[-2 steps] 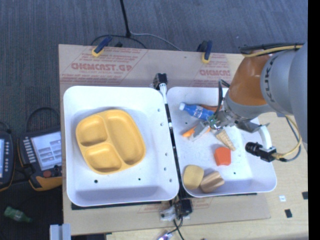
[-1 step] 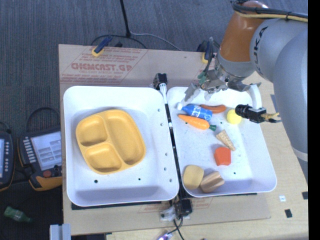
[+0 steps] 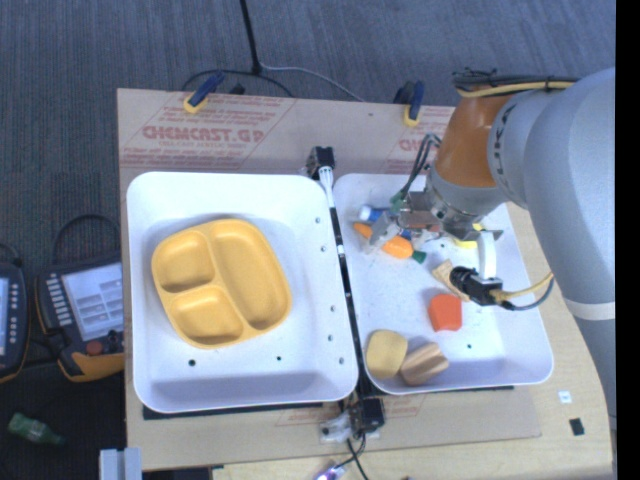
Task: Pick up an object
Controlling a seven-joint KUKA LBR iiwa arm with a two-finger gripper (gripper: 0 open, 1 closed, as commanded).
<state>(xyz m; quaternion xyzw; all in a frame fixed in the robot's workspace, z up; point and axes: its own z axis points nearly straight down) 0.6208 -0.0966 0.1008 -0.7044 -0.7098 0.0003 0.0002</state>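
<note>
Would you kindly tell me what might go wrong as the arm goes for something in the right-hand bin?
1. The claw sits over closely packed items, among them a small blue piece and an orange oval piece, so it may nudge or catch several rather than one.
2. These items lie near the inner wall of the shallow white right bin, which could hinder a clean grip.
</note>
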